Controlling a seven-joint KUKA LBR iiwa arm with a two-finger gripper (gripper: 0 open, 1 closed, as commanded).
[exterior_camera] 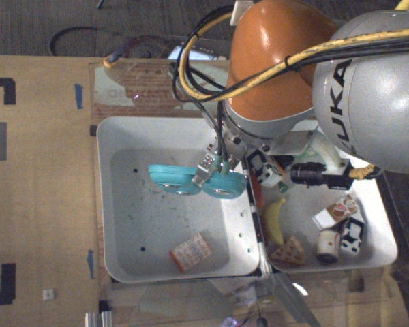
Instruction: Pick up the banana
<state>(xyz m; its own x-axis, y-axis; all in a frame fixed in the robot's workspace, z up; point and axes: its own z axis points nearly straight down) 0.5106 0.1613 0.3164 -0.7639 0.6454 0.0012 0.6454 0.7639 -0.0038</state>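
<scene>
Your gripper (196, 181) hangs over the left bin (116, 182); grasp state cannot be told. The banana (275, 221) lies in the right bin (385, 240), untouched.

Teal scissors (194, 180) and small carton (191, 252) in left bin (116, 203)

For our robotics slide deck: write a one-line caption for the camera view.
End effector hovers over teal scissors in the left bin, while the banana lies in the right bin.
</scene>
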